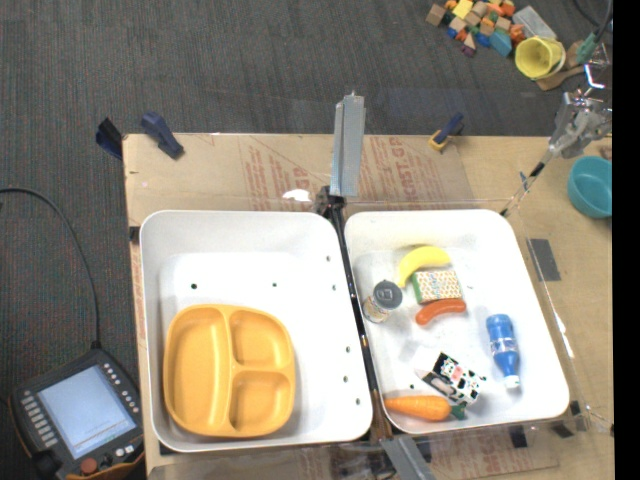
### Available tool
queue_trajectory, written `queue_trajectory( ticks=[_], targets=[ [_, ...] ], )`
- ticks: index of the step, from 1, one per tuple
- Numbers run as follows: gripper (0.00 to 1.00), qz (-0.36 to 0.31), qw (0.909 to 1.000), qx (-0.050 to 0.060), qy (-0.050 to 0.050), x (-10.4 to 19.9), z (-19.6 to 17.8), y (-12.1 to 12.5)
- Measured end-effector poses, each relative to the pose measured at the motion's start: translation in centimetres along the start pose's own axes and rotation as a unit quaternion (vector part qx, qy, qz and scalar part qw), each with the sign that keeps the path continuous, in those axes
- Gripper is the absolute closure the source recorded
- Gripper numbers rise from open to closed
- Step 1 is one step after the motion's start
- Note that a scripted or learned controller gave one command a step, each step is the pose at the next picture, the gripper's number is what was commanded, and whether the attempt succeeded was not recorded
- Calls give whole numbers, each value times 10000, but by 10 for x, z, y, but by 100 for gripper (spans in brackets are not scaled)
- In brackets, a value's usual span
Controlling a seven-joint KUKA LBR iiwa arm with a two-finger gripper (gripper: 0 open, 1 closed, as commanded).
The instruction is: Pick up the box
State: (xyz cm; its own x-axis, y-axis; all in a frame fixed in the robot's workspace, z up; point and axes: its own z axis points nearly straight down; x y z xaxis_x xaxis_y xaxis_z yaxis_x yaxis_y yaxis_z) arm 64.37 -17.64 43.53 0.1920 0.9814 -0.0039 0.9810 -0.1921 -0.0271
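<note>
Well, the fingers (578,128) sit out over the desk (420,163) beyond the right bin's (535,298) far corner, and I cannot tell how wide they stand. The box (438,286), small and speckled, lies well apart from them inside that bin, touching the banana (420,262) and the red sausage (440,312). The cow-print carton (452,378) lies farther off.

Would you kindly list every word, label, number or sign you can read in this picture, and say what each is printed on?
Red lettering on the brown cardboard sheet under the bins: too blurred to read.
Print on the small black-and-white cow-patterned box: too small to read.
Label on the blue plastic bottle: unreadable.
Screen of the grey handheld control pendant: no legible text.
</note>
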Motion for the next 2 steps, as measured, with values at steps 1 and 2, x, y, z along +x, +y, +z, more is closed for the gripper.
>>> queue_trajectory(
  ticks=[1, 2],
  targets=[
    [100, -47, 10000, 36, -4, 4, -6, 2],
    [100, -93, 9999, 73, -8, 7, -12, 3]
  ],
)
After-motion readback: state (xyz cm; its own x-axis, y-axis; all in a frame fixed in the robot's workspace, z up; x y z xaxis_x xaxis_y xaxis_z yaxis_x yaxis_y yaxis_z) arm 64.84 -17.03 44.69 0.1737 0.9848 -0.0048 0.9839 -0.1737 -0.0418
